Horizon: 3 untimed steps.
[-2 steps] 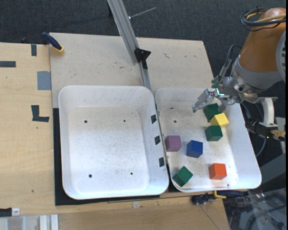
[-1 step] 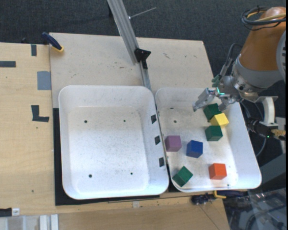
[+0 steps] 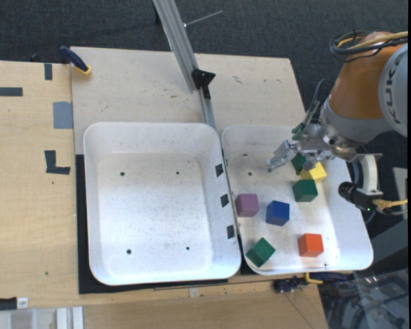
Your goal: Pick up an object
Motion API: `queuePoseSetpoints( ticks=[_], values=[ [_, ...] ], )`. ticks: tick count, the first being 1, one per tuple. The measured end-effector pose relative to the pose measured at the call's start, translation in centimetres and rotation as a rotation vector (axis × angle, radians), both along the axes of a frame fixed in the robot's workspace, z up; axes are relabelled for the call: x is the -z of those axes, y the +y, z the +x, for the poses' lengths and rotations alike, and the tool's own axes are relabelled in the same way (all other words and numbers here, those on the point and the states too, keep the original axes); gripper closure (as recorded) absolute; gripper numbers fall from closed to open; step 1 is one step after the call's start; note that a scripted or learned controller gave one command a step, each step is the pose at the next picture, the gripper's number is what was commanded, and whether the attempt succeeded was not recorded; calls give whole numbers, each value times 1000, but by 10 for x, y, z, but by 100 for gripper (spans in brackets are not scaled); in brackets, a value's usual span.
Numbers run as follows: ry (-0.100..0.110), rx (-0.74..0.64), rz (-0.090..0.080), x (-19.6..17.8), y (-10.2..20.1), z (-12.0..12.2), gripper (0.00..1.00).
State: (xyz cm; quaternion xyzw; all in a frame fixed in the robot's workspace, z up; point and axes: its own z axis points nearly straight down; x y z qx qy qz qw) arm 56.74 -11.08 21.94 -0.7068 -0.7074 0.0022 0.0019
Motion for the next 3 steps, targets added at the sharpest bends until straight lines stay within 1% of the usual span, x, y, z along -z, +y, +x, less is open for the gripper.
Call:
queuePoseSetpoints(
  ticks=[2, 3],
  values=[
    [-3, 2, 1, 98, 16, -7, 0],
    [-2, -1, 2, 87, 16, -7, 100]
  ],
)
